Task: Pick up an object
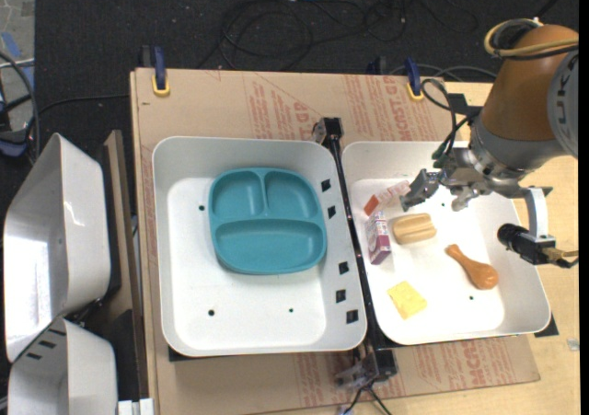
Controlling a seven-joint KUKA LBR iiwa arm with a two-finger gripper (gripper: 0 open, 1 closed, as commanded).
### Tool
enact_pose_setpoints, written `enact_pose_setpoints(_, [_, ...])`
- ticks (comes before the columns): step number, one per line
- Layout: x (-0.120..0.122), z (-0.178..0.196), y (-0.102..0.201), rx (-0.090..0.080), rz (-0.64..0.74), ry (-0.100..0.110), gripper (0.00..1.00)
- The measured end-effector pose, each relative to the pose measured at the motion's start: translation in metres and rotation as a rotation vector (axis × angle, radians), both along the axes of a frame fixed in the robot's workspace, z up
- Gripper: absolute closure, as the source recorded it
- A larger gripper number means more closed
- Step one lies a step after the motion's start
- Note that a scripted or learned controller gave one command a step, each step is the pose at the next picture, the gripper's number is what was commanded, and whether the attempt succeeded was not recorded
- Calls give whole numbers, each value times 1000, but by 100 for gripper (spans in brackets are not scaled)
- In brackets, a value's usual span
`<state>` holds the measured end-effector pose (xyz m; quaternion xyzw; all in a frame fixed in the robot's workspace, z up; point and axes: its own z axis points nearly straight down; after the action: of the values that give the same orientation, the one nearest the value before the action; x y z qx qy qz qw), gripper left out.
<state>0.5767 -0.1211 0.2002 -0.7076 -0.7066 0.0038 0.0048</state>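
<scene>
Gripper (pixel 448 187) hanging over the far part of the right bin (pixel 515 317), fingers spread, nothing between them. Dark fingertips reaching out to the left and the near side, one just above the tan bread-like roll (pixel 413 228), no contact apparent. Grey arm (pixel 529 100) with orange band coming in from the right.

Task judged barely begun: no object lifted, everything lying flat on the bin floor. Left to do: descend, close on one item, raise it clear.

Likeliest target the roll, nearest the fingertips: short, rounded, loaf-shaped, pale brown, lying crosswise near the middle of the right bin. Just to its left, a small pink-and-white carton (pixel 378 238) lying close against the bin's left wall, touching or nearly touching the roll; cannot tell which. Far of the carton, a small red-orange piece (pixel 372 204). To the right of the roll and well apart, an orange drumstick-shaped toy (pixel 473 267). Nearer still, a flat yellow square (pixel 407 299).

Left bin (pixel 184 312) holding a teal divided plate (pixel 268 221), untouched, well apart from the gripper
</scene>
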Motion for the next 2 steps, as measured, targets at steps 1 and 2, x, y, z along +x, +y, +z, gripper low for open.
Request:
enact_pose_setpoints(1, [3,6,0,-1,2,-12,0])
enact_pose_setpoints(2, [2,-38,5,-1,1,-8,0])
